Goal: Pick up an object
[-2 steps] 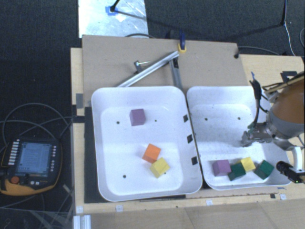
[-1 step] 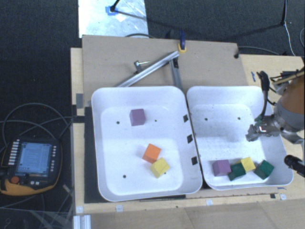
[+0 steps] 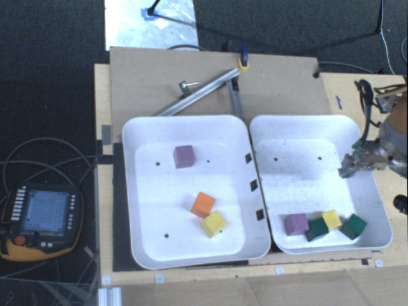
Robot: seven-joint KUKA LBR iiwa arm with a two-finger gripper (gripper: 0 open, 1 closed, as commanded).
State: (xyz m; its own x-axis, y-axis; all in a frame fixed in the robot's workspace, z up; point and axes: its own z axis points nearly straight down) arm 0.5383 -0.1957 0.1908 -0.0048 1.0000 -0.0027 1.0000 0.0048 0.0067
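Over at the right bin's (image 3: 319, 129) far right rim hangs the pincer (image 3: 349, 166), and I cannot tell how it stands. Near that bin's front wall sit a purple block (image 3: 296, 223), a dark green block (image 3: 316, 228), a yellow block (image 3: 331, 218) and another green block (image 3: 354, 225), all well apart from the pincer.

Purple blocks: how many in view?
2. One purple block sits in the left bin, upper part. The other is in the right bin, beside a green block.
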